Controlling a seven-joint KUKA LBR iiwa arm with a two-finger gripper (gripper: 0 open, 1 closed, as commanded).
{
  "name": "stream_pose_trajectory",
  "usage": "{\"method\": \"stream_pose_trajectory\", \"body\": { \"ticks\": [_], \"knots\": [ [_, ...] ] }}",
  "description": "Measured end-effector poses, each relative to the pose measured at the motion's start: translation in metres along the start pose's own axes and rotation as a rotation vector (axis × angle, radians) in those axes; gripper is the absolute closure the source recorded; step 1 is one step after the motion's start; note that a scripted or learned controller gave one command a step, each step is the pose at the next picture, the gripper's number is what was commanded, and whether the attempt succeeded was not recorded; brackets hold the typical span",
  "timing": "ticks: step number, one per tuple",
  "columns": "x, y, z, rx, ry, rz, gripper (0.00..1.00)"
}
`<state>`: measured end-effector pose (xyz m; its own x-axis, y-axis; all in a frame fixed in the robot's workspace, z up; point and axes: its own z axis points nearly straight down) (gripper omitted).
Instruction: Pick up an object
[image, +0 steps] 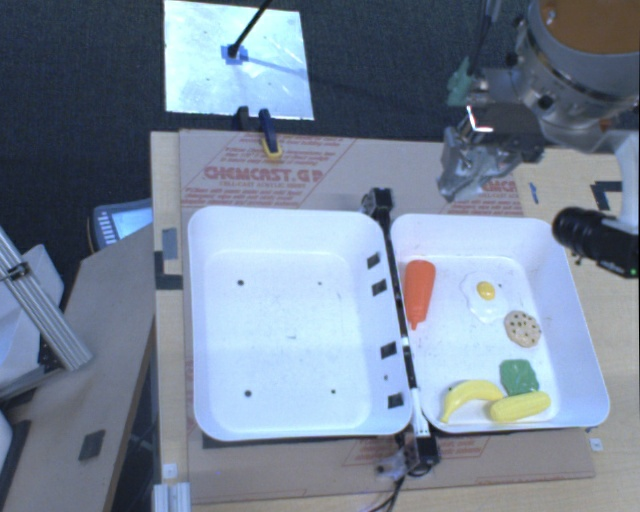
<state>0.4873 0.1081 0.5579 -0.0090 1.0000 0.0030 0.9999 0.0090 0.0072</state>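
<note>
The right bin (560, 255) holds an orange carrot (418, 291) at its left side, a fried egg (484, 296) near the middle, and a round cookie (521, 327) just below the egg. A green piece (518, 375), a yellow banana (466, 396) and a yellow oblong piece (519, 406) lie along the front. My gripper (462, 178) hangs above the bench just behind the right bin's back left corner, high over the objects, with nothing between its fingers.
The left bin (205, 300) sits beside the right one, joined by a black hinge strip (392, 300). A shiny metal sheet (237, 58) lies at the back. A black camera body (592, 238) sticks in at the right edge.
</note>
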Motion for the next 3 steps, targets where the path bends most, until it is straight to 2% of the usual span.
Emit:
{"method": "stream_pose_trajectory", "body": {
  "ticks": [3],
  "knots": [
    [0.000,0.001,-0.034,-0.007,0.003,-0.008,1.00]
  ]
}}
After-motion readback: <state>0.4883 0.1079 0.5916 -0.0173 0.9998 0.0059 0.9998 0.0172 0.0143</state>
